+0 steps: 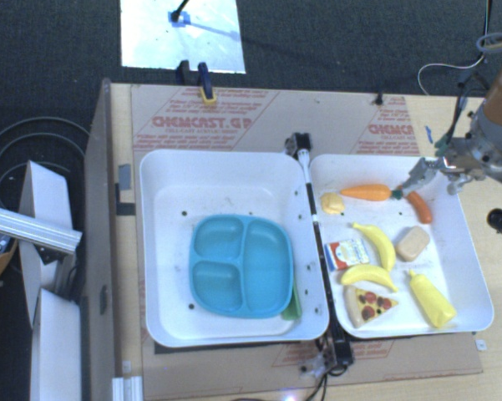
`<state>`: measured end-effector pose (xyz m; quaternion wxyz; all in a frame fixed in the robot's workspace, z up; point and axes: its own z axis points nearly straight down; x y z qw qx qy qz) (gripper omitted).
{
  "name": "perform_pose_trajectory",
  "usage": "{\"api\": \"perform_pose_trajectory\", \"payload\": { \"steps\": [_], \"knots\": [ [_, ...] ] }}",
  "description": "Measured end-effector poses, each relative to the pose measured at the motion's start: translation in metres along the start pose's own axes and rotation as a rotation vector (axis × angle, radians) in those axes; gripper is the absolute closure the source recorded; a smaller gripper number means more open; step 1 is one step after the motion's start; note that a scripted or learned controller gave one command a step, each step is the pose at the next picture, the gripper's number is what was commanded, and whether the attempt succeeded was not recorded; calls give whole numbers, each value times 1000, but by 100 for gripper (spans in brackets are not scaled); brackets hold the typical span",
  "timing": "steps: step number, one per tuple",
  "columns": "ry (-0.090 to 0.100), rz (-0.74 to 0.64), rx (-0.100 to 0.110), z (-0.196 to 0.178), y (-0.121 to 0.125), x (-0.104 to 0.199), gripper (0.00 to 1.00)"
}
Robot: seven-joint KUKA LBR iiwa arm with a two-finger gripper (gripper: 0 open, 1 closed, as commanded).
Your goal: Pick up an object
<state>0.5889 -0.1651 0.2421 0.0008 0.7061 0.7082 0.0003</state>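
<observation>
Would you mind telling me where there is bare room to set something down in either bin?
The left bin has bare floor behind and left of the blue tray. The right bin is crowded: carrot, bananas, pizza slice, mustard bottle.

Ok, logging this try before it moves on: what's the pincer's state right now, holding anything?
Pincer: above the right bin's far corner, near the carrot. Too blurred to tell open or closed; nothing visibly held.
</observation>
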Motion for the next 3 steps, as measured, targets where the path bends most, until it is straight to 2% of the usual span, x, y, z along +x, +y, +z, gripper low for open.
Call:
{"api": "perform_pose_trajectory", "payload": {
  "steps": [1, 2, 3],
  "knots": [
    [4, -3, 9, 160, -6, 30, 0],
    [0, -1, -1, 142, -3, 28, 100],
    [2, -8, -8, 52, 9, 99, 100]
  ]
}}
